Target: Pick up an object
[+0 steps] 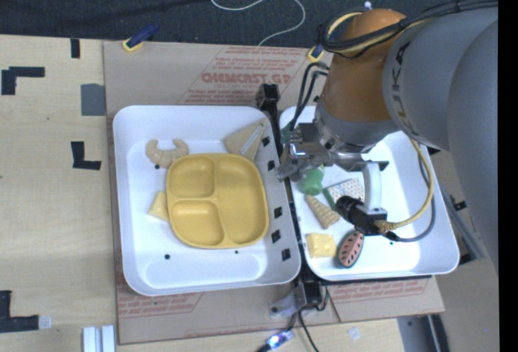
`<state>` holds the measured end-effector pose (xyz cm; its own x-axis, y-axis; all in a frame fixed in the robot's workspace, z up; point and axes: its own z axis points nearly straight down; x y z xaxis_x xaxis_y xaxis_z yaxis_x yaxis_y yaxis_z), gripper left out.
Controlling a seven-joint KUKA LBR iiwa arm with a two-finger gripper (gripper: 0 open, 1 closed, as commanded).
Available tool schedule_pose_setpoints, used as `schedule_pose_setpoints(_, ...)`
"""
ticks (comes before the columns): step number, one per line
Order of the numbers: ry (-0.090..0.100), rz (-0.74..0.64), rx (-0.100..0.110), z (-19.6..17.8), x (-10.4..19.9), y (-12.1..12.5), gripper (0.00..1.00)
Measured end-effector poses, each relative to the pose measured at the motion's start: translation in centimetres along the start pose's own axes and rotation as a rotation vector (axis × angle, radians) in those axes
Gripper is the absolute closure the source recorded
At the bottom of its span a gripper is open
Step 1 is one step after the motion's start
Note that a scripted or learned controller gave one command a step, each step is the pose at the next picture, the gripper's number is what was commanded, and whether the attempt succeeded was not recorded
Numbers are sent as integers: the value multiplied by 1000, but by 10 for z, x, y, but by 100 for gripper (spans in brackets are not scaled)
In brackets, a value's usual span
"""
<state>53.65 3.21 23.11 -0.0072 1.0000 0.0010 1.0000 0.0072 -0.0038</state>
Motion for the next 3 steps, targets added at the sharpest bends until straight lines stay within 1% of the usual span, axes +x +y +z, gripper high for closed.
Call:
schedule_pose_setpoints(1, 0, 1, -2, 4, 43, 28, 100)
schedule_pose_setpoints(2, -2, 5, 0, 1, 48, 13, 100)
schedule_pose_setpoints(3, -1, 5, -2, -2, 50, 20, 100)
